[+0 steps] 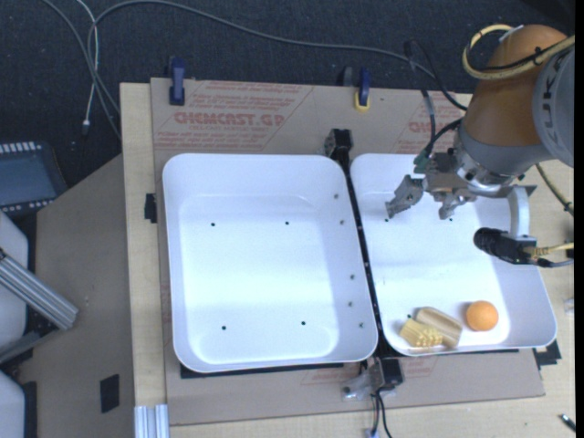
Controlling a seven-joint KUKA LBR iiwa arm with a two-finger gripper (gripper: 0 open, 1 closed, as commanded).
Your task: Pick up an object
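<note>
We see two candidates for the pick, both in the right bin [520, 245], down at its near edge: a small orange ball [482, 316] toward the near right corner, and just beside it on the left a pale yellow, ridged piece [429, 328] that looks like toy food, lying flat. The left bin [182, 245] holds nothing we would go for.

The pincer [421, 202] hangs over the far part of the right bin with its fingers spread wide and nothing between them, well apart from both things.

We judge both objects light. The ball looks smooth and round, so it may roll or squirt out unless the fingers close across its widest middle. The ridged piece should sit still; we would take it across its short width, though the bin's near wall crowds it.
</note>
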